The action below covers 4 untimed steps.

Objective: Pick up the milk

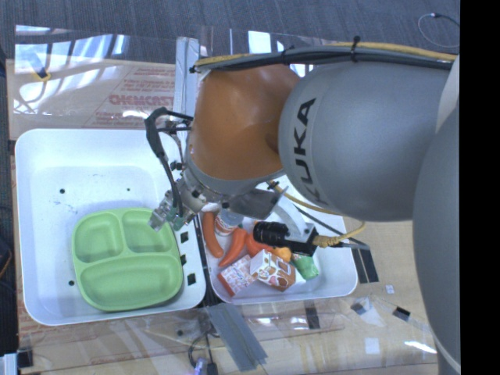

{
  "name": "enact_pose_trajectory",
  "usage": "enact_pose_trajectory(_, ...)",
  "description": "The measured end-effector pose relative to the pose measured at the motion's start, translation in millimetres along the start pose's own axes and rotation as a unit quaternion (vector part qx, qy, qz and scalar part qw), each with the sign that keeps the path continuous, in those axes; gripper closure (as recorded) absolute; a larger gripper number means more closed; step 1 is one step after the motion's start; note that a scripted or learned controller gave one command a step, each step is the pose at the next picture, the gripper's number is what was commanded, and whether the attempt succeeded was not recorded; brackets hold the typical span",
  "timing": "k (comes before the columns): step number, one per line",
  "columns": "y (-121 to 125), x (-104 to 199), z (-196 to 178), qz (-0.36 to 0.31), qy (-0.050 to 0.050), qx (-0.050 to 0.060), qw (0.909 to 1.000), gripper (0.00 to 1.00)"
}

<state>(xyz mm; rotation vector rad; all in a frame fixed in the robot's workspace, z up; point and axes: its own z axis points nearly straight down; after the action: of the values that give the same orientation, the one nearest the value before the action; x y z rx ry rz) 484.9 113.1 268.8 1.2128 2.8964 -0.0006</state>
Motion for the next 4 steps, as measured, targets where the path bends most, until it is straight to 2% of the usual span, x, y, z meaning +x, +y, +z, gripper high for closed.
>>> enact_pose_trajectory(1,0.7,-0.5,-9.2,-0.002,0.000,0.001,1.0000,1.00)
enact_pose_trajectory(2,-8.7,1.8,-22.3,-0.039,0.000,-0.001,0.9992,1.00)
enact_pose_trajectory(3,38.7,51.0,-28.3,-0.123,0.000,0.000,0.9924,1.00)
enact_pose_trajectory(4,16.4,27.2,-42.4,-0.132,0.000,-0.001,0.9913,1.00)
